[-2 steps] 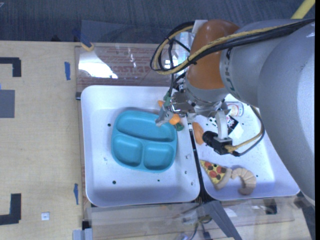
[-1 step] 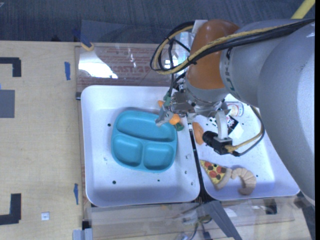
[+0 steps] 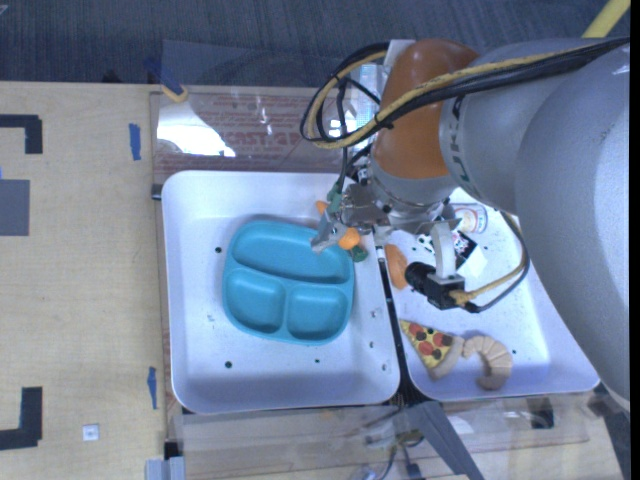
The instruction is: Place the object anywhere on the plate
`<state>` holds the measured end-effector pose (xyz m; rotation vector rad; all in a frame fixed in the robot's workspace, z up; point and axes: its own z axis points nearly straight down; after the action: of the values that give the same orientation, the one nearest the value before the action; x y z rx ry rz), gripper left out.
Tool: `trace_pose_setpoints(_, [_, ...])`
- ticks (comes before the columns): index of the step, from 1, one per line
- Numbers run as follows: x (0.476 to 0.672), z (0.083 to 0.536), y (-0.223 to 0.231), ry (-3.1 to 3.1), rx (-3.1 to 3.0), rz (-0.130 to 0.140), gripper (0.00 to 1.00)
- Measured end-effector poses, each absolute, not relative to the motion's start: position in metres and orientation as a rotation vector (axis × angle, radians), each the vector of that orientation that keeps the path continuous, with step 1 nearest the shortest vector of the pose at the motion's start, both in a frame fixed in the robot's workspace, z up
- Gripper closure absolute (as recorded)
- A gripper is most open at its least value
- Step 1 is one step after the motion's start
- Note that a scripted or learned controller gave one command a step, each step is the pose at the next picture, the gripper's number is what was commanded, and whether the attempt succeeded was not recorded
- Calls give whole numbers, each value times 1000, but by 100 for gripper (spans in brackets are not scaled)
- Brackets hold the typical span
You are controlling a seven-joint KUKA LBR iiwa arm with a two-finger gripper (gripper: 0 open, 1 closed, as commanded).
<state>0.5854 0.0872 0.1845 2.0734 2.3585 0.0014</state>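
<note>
Gripper [image 3: 337, 230] hangs at the blue plate's [image 3: 285, 293] 1 o'clock rim, apparently clamped on a small orange object [image 3: 348, 238] (partly hidden). Shift toward 8 o'clock over a compartment, descend low, then release.

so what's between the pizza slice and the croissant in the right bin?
Nothing. In the camera view the pizza slice and croissant lie side by side at the front of the right bin, with at most a sliver of bare white floor between them.

A light wooden bench [image 3: 70, 298] with black and blue tape marks meets dark blue-grey floor [image 3: 200, 8].
</note>
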Motion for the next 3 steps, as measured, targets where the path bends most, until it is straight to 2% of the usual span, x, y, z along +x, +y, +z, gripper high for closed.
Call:
trace_pose_setpoints(1, [561, 228, 130, 1850, 2538, 2, 0])
trace_pose_setpoints(2, [561, 237, 130, 1851, 2536, 0, 100])
trace_pose_setpoints(3, [561, 237, 130, 1851, 2536, -3, 0])
